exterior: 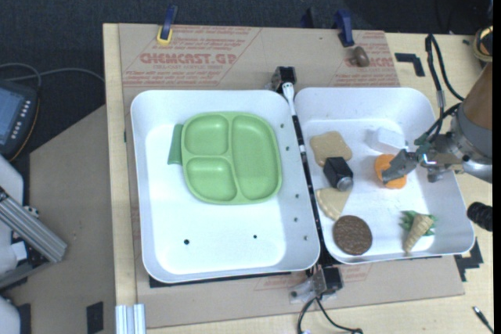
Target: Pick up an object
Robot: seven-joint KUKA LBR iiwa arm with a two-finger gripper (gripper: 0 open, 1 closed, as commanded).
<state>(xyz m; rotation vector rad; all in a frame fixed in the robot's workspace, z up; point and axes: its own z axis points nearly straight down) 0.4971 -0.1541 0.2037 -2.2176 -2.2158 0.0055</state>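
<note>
In the right bin (368, 102) lie several small objects: a tan bread slice (329, 146), a black cylinder (338, 172), an orange piece (388, 172), a white block (384, 138), a brown round cookie (353, 235), a pale wedge (332, 203) and a green-and-tan corn cob (416, 226). My gripper (417, 166) hangs low over the bin's right side, open. Its left finger (400, 163) sits against the right edge of the orange piece. Nothing is between the fingers.
The left bin (156, 199) holds a green divided plate (232, 156). A black clamp (283, 77) sits at the top of the seam between the bins. The arm enters from the right edge, over the right bin's rim.
</note>
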